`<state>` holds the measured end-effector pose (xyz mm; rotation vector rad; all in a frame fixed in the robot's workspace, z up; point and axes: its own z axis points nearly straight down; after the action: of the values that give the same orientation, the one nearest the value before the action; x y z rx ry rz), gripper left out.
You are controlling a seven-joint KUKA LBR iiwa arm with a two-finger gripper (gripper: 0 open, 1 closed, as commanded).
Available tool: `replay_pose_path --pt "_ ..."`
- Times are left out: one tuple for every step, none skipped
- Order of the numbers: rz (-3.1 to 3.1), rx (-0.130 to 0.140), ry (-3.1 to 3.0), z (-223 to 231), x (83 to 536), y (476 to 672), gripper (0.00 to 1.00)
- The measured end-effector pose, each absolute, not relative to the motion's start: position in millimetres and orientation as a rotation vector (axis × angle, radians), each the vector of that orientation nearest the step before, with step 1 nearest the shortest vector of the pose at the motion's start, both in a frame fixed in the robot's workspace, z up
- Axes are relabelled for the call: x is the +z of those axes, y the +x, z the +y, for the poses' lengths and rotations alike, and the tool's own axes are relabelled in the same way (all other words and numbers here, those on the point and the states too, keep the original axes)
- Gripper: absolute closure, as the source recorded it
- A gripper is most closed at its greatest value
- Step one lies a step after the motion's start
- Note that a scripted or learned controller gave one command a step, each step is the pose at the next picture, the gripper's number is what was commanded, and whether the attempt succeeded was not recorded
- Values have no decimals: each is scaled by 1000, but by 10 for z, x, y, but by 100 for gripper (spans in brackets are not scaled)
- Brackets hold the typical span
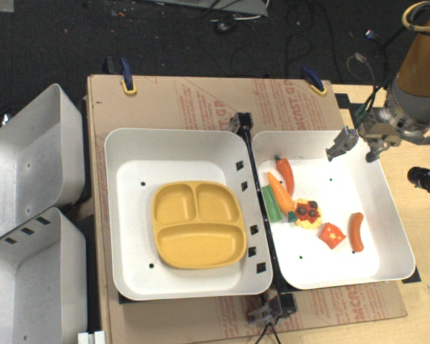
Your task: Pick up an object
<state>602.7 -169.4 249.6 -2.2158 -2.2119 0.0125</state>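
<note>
2 white bins. L bin (122, 192): 1 yellow divided plate (198, 224). R bin (387, 228): 2 carrots (281, 185), 1 sausage (356, 231), 1 red piece (332, 235), 1 pizza toy (307, 213). Gripper (357, 147) over R bin's far-right rim, fingers spread, holding nothing. R bin's near half bare.

Left shallow white bin (122, 192): smooth plastic by the look of it, soft sheen on the walls.
Right shallow white bin (387, 221): same smooth white plastic look, faintly glossy.
Yellow three-compartment tray (198, 224): moulded plastic, smooth, satin finish.
Brown printed board under the bins (201, 99): matt, cardboard-like, red lettering.
Toy foods, apparently plastic: red sausage (356, 231), glossy; orange carrot (279, 192), smooth; green stick (271, 203), dull; red-orange chilli (285, 175), slightly shiny; red wedge (332, 235), matt.
Grey arm wrist (412, 106): metal-looking, semi-matt; orange band (421, 63) smooth.
Dark two-finger gripper (353, 147): dull metal or plastic, cannot tell which.
Blue clamps (127, 74): plastic-coated, smooth.
</note>
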Motion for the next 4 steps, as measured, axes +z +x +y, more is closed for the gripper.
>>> replay_pose_path --pt "-2223 1 -2220 -1689 2574 6051 0" --pt "-2223 4 -2214 -1642 2033 6143 0" --pt "-2218 5 -2220 -1706 1563 6177 0" --pt "-2218 3 -2219 -1612 1006 6122 0"
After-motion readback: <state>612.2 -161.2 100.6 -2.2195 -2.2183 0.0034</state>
